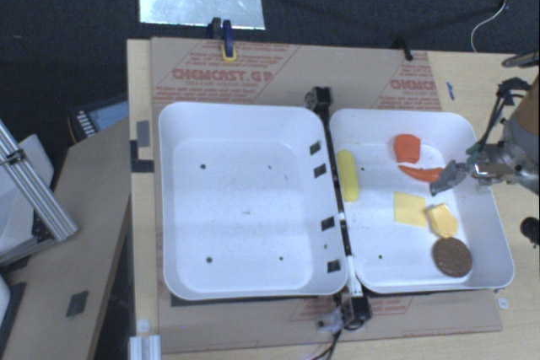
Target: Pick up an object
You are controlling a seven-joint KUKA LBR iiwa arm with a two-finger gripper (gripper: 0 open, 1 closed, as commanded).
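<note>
Pincer (pixel 445 179) hung over the right bin (pixel 485 223), grip state not discernible, tip just beside an orange strip (pixel 419 174). Strip lay in that bin, long axis running left-right, slightly slanted.

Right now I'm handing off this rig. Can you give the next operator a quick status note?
Gripper: low over the right bin, beside the thin orange strip; nothing seen held.
Right bin contents: orange piece, yellow corn, flat yellow slice, yellow chunk, brown round cookie.
Left bin: holds no object.
Done: nothing picked yet.
Left: grasp and lift one object.
</note>
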